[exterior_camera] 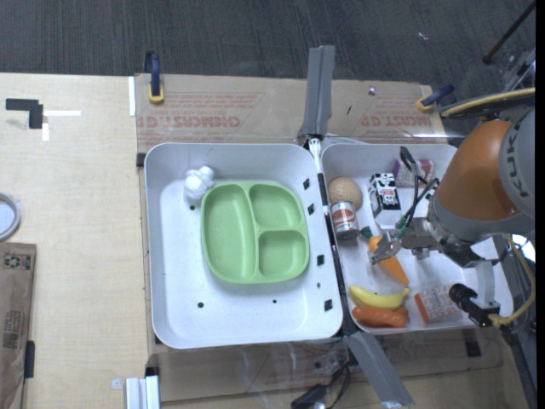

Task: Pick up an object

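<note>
Green divided plate in left bin, arm over right bin

Two shallow white plastic bins side by side. Left bin: a green three-compartment plate near centre, a small white figure at its far-left corner. Right bin: a small tin can by the left wall, a tan rounded object behind it; an orange carrot centrally; a yellow banana nearer, an orange-red oblong object in front.
</note>
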Robot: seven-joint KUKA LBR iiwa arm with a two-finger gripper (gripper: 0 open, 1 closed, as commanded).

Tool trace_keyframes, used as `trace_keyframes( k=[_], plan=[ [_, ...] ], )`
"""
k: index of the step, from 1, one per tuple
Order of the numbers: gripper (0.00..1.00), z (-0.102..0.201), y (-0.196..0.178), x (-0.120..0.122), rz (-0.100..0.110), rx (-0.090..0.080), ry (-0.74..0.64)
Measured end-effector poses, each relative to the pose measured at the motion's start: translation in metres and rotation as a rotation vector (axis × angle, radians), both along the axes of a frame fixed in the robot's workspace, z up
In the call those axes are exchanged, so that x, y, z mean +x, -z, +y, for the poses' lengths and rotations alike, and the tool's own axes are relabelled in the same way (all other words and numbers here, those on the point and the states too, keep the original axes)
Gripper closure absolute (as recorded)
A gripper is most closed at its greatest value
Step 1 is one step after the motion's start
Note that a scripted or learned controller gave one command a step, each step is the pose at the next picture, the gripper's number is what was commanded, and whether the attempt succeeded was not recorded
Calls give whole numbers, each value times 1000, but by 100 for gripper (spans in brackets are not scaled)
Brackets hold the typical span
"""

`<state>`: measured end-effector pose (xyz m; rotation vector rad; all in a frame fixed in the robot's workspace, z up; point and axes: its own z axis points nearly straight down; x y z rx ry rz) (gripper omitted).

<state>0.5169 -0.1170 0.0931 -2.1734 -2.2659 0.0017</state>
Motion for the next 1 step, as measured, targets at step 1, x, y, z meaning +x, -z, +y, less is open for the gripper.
trace_keyframes(
  k=[1],
  plan=[
    [100,-1,-9,0,1,0,5]
  ],
)
